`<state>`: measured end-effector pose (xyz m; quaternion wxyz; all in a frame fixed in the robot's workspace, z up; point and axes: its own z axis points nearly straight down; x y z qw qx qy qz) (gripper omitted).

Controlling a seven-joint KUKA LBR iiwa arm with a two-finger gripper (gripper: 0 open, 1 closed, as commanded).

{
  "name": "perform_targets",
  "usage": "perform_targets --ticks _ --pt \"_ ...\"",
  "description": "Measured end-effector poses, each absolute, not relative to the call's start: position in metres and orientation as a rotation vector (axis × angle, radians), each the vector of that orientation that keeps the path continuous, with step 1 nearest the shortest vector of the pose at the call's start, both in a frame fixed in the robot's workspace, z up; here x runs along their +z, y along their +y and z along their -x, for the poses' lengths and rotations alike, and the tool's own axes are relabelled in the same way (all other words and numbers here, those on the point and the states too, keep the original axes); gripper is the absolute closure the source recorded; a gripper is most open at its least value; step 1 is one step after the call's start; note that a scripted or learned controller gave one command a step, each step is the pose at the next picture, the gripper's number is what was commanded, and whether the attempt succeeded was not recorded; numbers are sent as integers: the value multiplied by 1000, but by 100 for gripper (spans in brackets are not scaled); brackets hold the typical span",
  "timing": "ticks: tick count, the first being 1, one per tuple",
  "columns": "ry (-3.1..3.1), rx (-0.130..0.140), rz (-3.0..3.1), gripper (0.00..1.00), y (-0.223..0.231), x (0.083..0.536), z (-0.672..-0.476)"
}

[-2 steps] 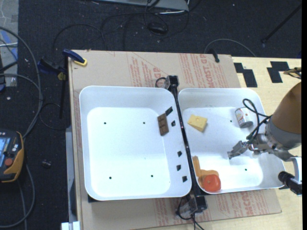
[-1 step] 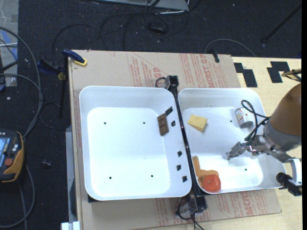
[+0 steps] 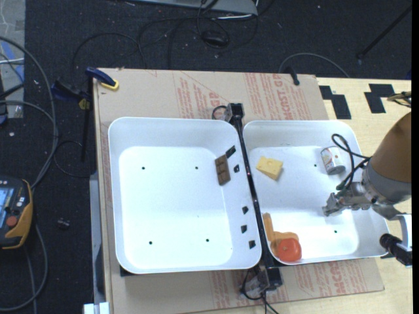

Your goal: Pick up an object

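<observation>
Dark speckled floor [image 3: 163, 44] with trailing black cables [image 3: 39, 129]

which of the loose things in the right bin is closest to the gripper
The small silver cylinder, near the right bin's far right side, just above the gripper. The yellow block and the red ball lie farther off to the left.
</observation>
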<state>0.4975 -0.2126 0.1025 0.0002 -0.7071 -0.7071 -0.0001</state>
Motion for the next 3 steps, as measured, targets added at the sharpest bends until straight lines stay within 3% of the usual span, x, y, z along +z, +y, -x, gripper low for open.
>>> perform_targets --ticks 2,3 --pt "-2225 -4 2224 100 -220 210 -509" --pt "-2225 -3 2224 100 -218 270 -502"
